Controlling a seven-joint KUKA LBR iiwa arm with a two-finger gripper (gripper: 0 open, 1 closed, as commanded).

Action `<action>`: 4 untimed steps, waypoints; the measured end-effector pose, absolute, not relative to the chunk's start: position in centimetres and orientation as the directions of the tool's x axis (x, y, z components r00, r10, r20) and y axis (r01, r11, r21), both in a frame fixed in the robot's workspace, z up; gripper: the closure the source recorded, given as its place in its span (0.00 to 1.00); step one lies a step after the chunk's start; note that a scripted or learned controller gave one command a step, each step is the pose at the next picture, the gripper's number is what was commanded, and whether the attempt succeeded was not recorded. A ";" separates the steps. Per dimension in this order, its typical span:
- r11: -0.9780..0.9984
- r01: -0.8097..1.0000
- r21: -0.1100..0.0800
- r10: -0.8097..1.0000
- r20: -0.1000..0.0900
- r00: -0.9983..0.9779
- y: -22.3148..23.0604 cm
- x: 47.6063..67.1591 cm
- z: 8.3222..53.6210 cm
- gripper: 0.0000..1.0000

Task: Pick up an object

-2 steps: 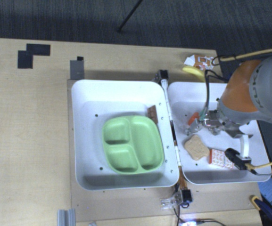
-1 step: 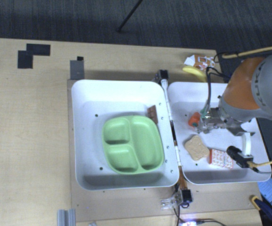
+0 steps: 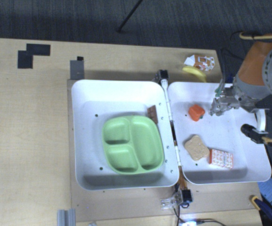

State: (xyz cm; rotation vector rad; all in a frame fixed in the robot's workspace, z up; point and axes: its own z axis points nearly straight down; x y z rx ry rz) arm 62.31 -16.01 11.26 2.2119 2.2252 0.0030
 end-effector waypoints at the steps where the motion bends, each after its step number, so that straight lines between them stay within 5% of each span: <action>1: 0.007 1.000 0.003 1.000 -0.001 -0.007 -15.9 62.3 11.2 0.00; 2: 0.003 1.000 0.005 1.000 0.000 -0.003 -11.6 54.6 8.6 0.00; 3: 0.004 1.000 0.011 1.000 0.000 -0.004 -11.5 54.8 9.8 1.00; 4: 0.005 1.000 0.010 1.000 -0.001 -0.005 -11.5 54.8 9.8 0.00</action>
